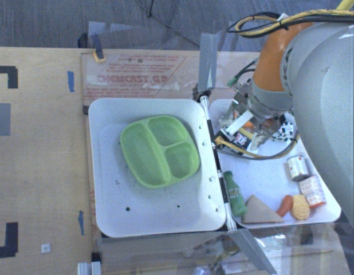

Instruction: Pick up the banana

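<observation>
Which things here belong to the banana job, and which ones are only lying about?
For the job: gripper, over the right bin.
Lying about: green plate in the left bin; green bottle, brown wedge, carrot, silver can in the right bin.

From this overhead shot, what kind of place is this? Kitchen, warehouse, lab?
Most likely a robot manipulation lab: a grey arm reaches over the right white bin of small toy-like food, the left bin holds a green divided plate, and blue tape marks the wooden bench.
</observation>
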Robot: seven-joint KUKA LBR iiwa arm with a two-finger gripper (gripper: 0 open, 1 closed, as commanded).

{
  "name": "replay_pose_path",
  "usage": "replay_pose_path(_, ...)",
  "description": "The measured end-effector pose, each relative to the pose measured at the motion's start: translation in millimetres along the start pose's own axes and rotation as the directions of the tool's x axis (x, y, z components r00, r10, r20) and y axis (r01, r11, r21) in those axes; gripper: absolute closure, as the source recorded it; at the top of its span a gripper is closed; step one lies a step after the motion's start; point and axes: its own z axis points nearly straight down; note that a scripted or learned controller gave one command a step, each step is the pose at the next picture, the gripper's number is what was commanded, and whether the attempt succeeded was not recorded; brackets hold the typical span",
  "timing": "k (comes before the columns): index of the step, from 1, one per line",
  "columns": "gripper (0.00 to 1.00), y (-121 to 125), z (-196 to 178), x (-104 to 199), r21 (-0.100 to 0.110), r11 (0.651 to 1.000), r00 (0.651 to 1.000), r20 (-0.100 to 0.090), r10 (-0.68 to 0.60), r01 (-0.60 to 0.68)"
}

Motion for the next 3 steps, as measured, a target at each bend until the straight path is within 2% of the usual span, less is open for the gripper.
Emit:
replay_pose_path(1,0.0,46,-20,27,0.0,0.999,0.999,0.0,0.035,-0.035)
replay_pose_path(2,0.0,45,-20,27,0.0,0.999,0.999,0.0,0.036,-0.036)
replay_pose_path(3,0.0,38,0,-56,0.004,0.975,0.975,0.002,0.224,-0.224)
